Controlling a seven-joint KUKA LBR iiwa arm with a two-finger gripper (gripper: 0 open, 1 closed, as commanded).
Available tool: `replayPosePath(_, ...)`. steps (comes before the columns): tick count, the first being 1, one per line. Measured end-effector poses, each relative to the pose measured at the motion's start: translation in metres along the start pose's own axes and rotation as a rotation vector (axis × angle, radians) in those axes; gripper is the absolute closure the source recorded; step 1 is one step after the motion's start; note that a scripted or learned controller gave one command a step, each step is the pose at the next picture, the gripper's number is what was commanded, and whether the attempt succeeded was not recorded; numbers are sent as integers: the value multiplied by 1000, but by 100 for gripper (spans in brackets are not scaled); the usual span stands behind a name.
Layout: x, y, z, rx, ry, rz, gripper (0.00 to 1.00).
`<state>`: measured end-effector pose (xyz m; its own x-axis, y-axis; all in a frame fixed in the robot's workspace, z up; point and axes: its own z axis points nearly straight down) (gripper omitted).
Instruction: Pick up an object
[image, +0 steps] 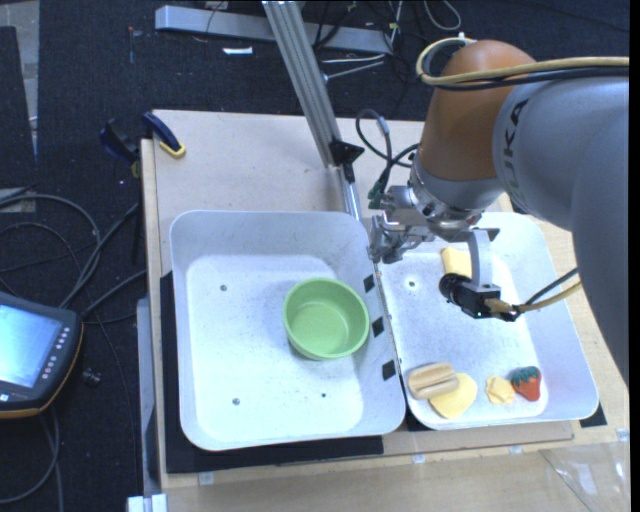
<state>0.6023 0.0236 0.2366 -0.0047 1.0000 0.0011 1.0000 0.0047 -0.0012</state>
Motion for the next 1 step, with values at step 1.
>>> replayPosePath(1, 55, -14, 6, -1, 0, 0, 100)
